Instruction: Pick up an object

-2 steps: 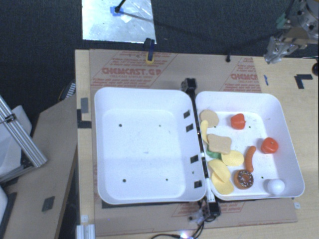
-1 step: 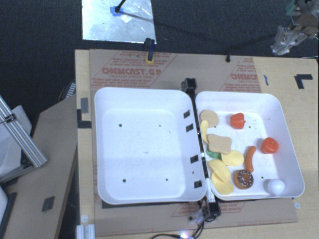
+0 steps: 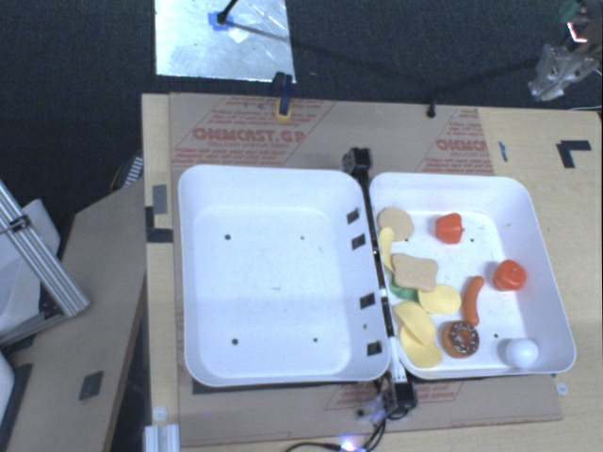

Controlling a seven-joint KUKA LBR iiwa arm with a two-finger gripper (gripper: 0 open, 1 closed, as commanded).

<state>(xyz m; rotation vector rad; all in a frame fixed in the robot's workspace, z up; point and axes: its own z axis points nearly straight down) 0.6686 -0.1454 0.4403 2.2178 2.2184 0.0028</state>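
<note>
Tabletop (image 3: 104, 281) carries two white bins side by side. Left bin (image 3: 273, 276) shows bare floor. Right bin (image 3: 542, 252) contains play food: bread slice (image 3: 415, 271), round tan piece (image 3: 396, 222), yellow pieces (image 3: 419, 332), sausage (image 3: 472, 299), doughnut (image 3: 461, 339), two red-orange pieces (image 3: 449, 227) (image 3: 510, 274), white ball (image 3: 519, 352). Claw (image 3: 563, 69) hangs at upper right, well apart from both bins; its state cannot be determined.

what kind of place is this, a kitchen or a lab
Most likely a robotics lab bench, not a kitchen. Two shallow white bins sit side by side, left bin and right bin, on a board; the food is toys, such as a donut; cables trail across the dark floor.
</note>
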